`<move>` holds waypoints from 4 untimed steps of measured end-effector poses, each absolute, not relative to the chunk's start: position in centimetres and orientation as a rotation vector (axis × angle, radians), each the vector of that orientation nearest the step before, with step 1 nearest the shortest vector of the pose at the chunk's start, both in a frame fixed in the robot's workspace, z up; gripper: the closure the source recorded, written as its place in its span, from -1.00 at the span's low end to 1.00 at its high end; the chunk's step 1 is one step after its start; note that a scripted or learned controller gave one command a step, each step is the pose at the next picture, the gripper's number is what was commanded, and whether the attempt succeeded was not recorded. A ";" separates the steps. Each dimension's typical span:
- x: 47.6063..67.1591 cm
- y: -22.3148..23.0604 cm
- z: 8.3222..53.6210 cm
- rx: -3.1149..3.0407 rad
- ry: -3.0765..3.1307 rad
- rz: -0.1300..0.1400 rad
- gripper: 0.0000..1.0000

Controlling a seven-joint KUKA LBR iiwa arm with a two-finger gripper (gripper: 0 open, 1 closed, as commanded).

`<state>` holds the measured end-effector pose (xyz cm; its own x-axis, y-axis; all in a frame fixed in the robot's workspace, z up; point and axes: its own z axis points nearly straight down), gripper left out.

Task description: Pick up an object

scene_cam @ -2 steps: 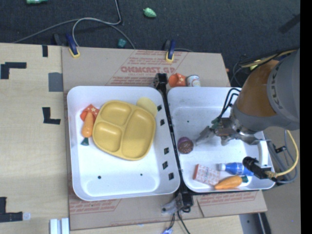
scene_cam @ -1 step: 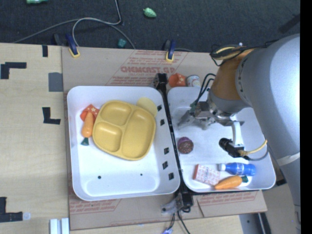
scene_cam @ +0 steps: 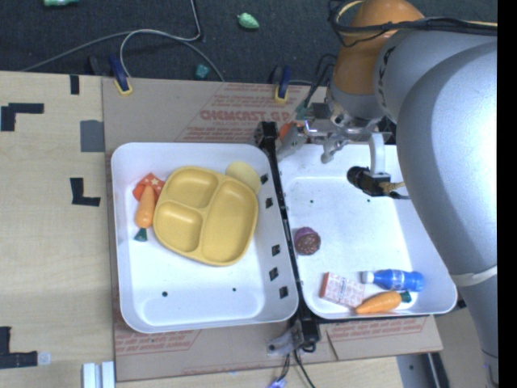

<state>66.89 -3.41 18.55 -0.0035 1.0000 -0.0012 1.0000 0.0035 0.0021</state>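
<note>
White plastic lay bare around the end effector (scene_cam: 335, 148), which I saw near the right bin's (scene_cam: 420, 241) far rim; its grip I couldn't tell. The blue bottle (scene_cam: 393, 280) lay at the near edge.

Fixed above the bench (scene_cam: 56, 217), looking down at a slant on both white bins (scene_cam: 129, 241), arm (scene_cam: 452, 136) entering from right.

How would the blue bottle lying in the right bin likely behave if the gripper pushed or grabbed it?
The blue bottle lies on its side, so it would probably roll. It looks like smooth plastic, likely light and slippery. The carrot beside it might block rolling.
</note>
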 end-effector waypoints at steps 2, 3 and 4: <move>59.3 -6.8 18.4 2.222 2.220 -0.004 -1.00; 59.3 -6.7 18.4 2.221 2.222 -0.003 -1.00; 59.3 -6.7 18.4 2.221 2.222 -0.003 -1.00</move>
<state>59.27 -6.74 18.40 -0.0007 1.0000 -0.0014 1.0000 0.0006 -0.0014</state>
